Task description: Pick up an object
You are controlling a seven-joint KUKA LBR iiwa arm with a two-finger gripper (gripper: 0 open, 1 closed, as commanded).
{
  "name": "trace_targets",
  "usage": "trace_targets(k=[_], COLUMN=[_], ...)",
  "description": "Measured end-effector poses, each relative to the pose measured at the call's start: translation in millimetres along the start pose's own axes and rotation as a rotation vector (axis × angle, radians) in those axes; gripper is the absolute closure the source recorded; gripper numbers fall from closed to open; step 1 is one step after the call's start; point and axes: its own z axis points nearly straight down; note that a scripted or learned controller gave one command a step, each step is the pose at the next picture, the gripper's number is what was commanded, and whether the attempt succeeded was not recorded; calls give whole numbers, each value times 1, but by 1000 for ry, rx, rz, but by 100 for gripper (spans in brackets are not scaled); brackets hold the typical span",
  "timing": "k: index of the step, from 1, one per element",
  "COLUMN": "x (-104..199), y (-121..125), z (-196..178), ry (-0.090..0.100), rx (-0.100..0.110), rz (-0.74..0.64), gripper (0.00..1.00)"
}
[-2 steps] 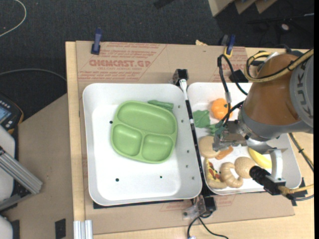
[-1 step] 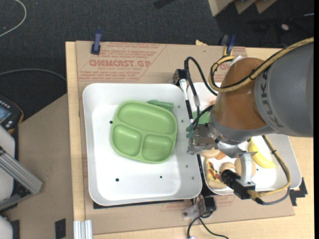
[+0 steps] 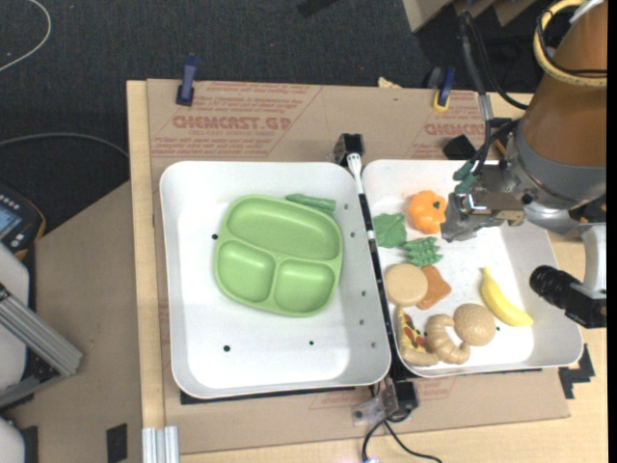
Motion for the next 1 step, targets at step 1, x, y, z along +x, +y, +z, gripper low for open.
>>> trace_targets(k=[1], x=[70], y=[-5], z=[68], ry=[3], rx=[29], rz=[-9], gripper=[100])
